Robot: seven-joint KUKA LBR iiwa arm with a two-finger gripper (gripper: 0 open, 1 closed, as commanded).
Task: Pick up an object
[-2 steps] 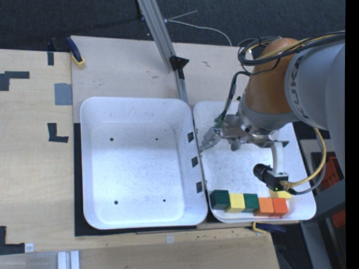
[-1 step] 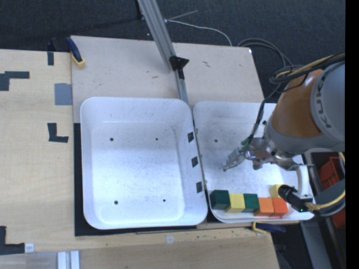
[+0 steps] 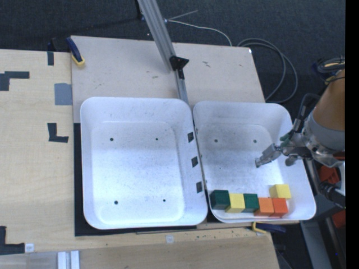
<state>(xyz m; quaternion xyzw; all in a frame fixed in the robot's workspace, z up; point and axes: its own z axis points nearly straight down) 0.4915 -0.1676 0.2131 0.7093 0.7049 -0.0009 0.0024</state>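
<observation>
**Lining up on the row of blocks in the right bin**

The gripper (image 3: 268,158) hangs over the right-hand part of the right bin (image 3: 235,114), near its right wall, reaching in from the arm's grey wrist with the orange band above it. Nothing is between its fingers; whether they are spread or closed is too small to tell here.

The candidate objects lie along the bin's near edge: a dark green block (image 3: 220,198), a yellow block (image 3: 236,202), a second green block (image 3: 250,202), then an orange block (image 3: 266,205) and a red-orange block (image 3: 279,207), with another yellow block (image 3: 280,191) just behind these last two. They touch one another in a tight row, close to the near wall.

Judged from this, the pick calls for an end block, likely the dark green one, since its left face is free. The fingers should straddle it across the row's line, clear of the rim. The left bin (image 3: 134,108) plays no part.
</observation>
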